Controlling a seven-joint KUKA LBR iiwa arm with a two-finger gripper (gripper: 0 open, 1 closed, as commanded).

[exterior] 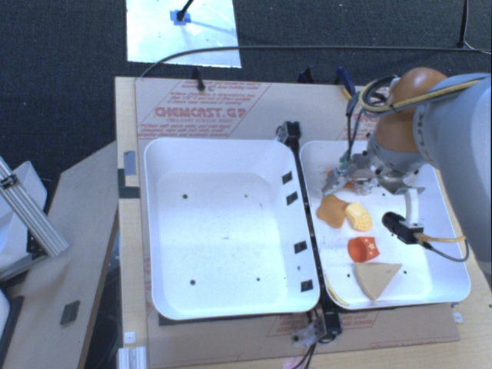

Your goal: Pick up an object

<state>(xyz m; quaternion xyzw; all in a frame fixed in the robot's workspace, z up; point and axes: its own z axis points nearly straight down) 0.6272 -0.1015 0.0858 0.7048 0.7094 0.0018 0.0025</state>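
The left shallow white plastic bin sits on the table with nothing to pick in it, so every candidate lies in the right shallow white plastic bin. Near that bin's left side lie a rounded orange lump, a ridged yellow piece like a corn cob, a small red block and a tan wedge. The end effector is low over the bin's upper part, just above the orange lump; whether it is wide, narrow or holding something I cannot tell. The orange and yellow pieces touch, so a descent there may nudge both away or catch neither cleanly.
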